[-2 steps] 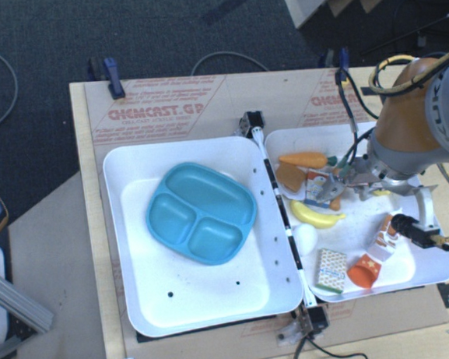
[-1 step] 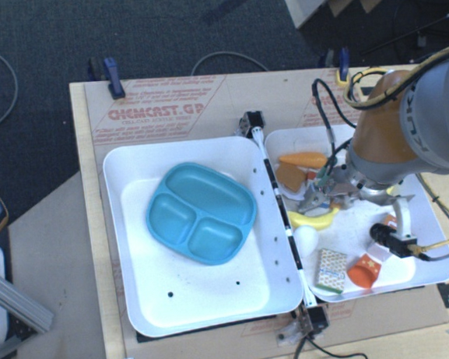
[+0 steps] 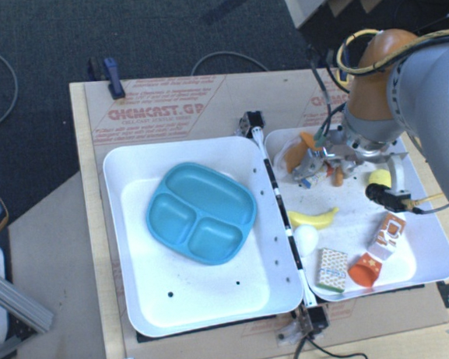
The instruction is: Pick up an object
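Across the bench sit two shallow white bins side by side. At nine o'clock, the left bin (image 3: 141, 299) holds a blue divided plate (image 3: 202, 213) with three compartments, lying flat near the bin's middle. At three o'clock, the right bin (image 3: 439, 261) holds the loose objects. A yellow banana (image 3: 314, 218) lies near that bin's left wall, with a white round object (image 3: 305, 240) just beside it toward six o'clock. Along the bin's six o'clock edge rests a small patterned packet (image 3: 332, 269), touching a red-orange object (image 3: 364, 271); an orange-and-white carton (image 3: 389, 235) stands tilted just beyond. A yellow object (image 3: 379, 178) sits toward three o'clock. At twelve o'clock in this bin lies an orange object (image 3: 296, 156), and the gripper (image 3: 323, 167) hangs low just beside it; I cannot tell how its jaws stand.
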`<state>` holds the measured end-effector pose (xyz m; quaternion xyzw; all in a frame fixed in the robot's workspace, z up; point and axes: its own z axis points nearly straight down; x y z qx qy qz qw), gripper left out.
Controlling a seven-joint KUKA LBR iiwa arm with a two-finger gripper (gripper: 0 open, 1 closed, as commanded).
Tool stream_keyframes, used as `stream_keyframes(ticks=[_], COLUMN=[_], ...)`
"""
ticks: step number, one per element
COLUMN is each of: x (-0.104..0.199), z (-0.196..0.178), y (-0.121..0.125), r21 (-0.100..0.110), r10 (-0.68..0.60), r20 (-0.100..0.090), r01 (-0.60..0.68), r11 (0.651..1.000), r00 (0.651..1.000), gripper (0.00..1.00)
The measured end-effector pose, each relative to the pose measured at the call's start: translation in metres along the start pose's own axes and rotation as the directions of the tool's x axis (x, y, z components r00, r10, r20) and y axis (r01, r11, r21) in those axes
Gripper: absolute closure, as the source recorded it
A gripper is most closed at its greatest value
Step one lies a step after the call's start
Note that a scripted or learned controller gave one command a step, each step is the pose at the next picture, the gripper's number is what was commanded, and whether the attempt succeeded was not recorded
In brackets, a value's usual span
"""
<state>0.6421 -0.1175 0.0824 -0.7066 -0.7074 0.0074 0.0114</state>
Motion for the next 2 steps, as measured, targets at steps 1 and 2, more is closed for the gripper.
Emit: stream_keyframes(ticks=[1,2], x=[-0.001,0.079], z=[-0.008,-0.107], y=[-0.004,-0.045], r21=[0.004,-0.031], r10=[0.003,-0.006], r20=[0.001,0.002], r01=[-0.003,0.006], r11=[1.000,0.999], r00=[1.000,1.000], gripper=[1.00,1.00])
